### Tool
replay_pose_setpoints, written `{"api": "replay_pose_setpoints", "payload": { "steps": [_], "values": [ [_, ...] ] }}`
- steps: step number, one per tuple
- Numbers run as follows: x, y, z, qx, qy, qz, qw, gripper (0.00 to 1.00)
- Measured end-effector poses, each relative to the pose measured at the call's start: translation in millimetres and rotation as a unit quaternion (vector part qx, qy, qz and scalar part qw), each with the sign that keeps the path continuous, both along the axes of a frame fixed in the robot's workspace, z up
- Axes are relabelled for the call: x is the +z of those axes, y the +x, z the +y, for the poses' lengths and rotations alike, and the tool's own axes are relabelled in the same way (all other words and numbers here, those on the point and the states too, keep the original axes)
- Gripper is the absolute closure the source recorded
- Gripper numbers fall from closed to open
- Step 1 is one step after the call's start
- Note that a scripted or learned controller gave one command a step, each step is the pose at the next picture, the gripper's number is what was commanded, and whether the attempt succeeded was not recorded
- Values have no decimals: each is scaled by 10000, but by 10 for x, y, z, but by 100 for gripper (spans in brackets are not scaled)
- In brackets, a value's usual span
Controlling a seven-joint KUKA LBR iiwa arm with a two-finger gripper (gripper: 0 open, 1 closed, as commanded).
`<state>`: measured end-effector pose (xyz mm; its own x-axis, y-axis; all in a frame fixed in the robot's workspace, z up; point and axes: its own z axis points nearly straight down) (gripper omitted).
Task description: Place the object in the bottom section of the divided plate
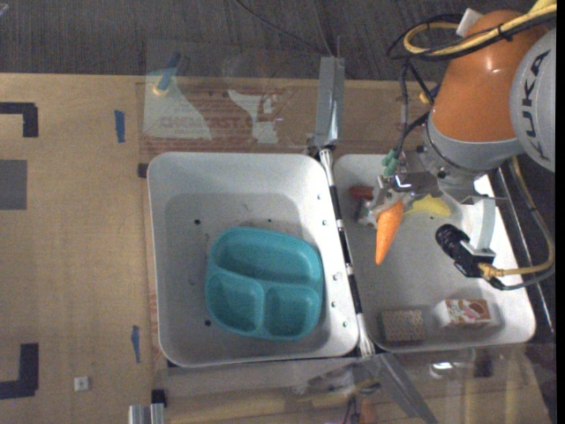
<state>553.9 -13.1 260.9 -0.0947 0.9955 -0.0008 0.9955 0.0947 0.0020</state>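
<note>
A teal divided plate lies in the left bin, with one long section at the far side and two smaller sections at the near side. My gripper hangs over the upper left part of the right bin. It is shut on the thick end of an orange carrot, whose tip points down toward the bin floor. The carrot is to the right of the divider between the bins, apart from the plate.
A yellow object and a small reddish piece lie beside the gripper in the right bin. A grey speckled block and a small red-and-white carton sit along its near edge. A metal rail separates the bins.
</note>
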Motion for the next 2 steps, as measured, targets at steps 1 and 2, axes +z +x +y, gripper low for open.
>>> {"api": "replay_pose_setpoints", "payload": {
  "steps": [1,2],
  "values": [
    [-153,21,822,766,3,20,9971,100],
    [-51,31,819,766,-2,6,9971,100]
  ]
}}
